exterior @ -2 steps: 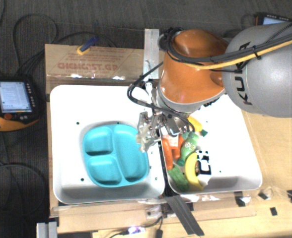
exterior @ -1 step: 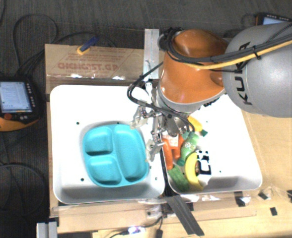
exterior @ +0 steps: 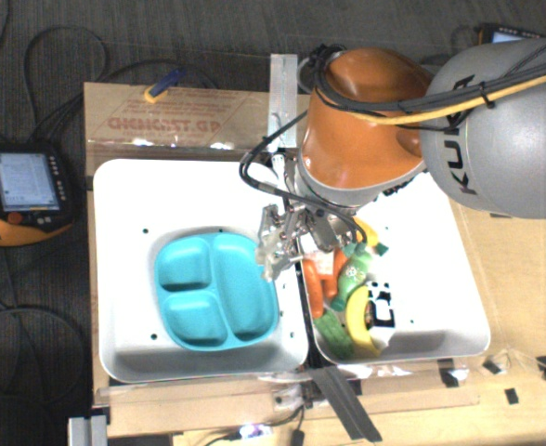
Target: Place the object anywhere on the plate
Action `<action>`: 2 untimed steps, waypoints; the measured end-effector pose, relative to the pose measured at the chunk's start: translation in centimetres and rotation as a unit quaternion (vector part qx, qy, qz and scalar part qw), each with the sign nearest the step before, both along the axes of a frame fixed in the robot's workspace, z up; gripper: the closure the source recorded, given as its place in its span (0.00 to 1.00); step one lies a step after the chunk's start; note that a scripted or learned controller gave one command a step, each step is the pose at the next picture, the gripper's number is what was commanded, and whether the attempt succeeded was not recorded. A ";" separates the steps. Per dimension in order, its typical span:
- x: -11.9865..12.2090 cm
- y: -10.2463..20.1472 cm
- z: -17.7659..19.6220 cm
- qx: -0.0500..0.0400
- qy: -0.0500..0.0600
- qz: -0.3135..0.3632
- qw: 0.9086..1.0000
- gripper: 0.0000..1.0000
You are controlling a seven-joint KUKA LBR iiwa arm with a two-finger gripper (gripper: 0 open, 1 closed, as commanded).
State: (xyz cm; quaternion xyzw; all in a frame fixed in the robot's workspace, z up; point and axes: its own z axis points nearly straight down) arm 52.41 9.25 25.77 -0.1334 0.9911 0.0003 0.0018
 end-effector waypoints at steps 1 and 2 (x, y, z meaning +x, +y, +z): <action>0.0 0.0 0.0 0.000 0.000 0.000 1.000 0.00; 0.1 0.0 0.9 0.000 -0.001 -0.001 1.000 1.00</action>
